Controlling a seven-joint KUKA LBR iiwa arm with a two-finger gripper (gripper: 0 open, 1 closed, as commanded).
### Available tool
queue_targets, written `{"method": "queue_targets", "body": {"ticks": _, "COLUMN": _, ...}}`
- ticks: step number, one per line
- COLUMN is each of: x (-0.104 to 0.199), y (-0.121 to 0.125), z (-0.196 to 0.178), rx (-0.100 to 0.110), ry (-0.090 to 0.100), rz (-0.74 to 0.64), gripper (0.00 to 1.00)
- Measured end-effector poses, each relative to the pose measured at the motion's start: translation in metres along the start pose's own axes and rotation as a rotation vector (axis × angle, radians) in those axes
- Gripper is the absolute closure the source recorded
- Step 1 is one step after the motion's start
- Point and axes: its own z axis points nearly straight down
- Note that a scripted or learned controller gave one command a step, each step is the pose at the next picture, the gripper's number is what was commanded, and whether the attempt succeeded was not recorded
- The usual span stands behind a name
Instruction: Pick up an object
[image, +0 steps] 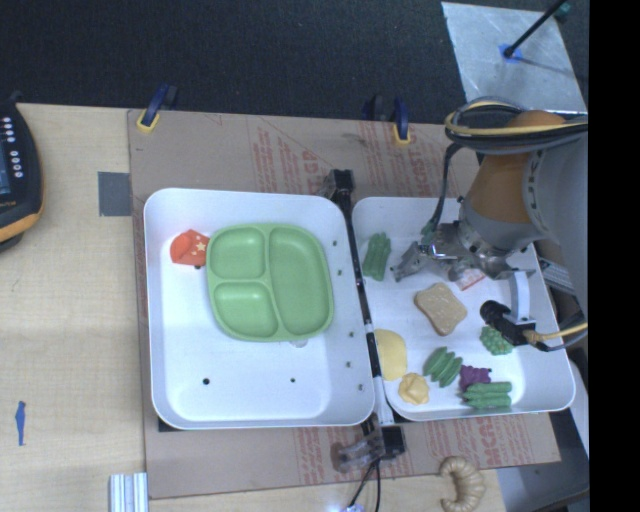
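Plainly, the toys had been sorted so that almost every candidate lay in the right bin (560, 395), on the side from which the arm (520, 185) reached in. The pincer (412, 262) hung low over that bin's upper left part, its two dark fingers spread apart with nothing between them, close beside the green pickle-shaped piece (376, 255) near the bin's left wall. That placement read as a descent toward a grasp not yet made; whether the fingertips touched the floor could not be told.

Near the pincer, below and to its right, lay the tan bread slice (440, 307), flat and apart from its neighbours, which would make it an easy target. Farther down sat the yellow piece (391, 352) against the left wall, a smaller yellow lump (413, 389), a green pod (442, 365), a purple cluster (475, 377) and a long green vegetable (488, 396), the last few crowded together so that pinching one alone looked harder. A small green piece (495, 341) lay near the right wall beside a dark fitting on the arm.

The left bin (175, 390) carried the green divided plate (270, 282), with a red toy (189, 248) touching its upper left edge. Both bins sat on a cardboard sheet clamped to the desk (70, 340), presumably to keep them from sliding.
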Motion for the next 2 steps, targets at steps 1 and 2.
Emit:
{"method": "queue_targets", "body": {"ticks": 1, "x": -0.024, "y": -0.045, "z": 0.001, "rx": 0.011, "ry": 0.0, "rz": 0.006, "gripper": 0.0}}
{"method": "queue_targets", "body": {"ticks": 2, "x": -0.023, "y": -0.042, "z": -0.011, "rx": 0.006, "ry": 0.0, "rz": 0.001, "gripper": 1.0}}
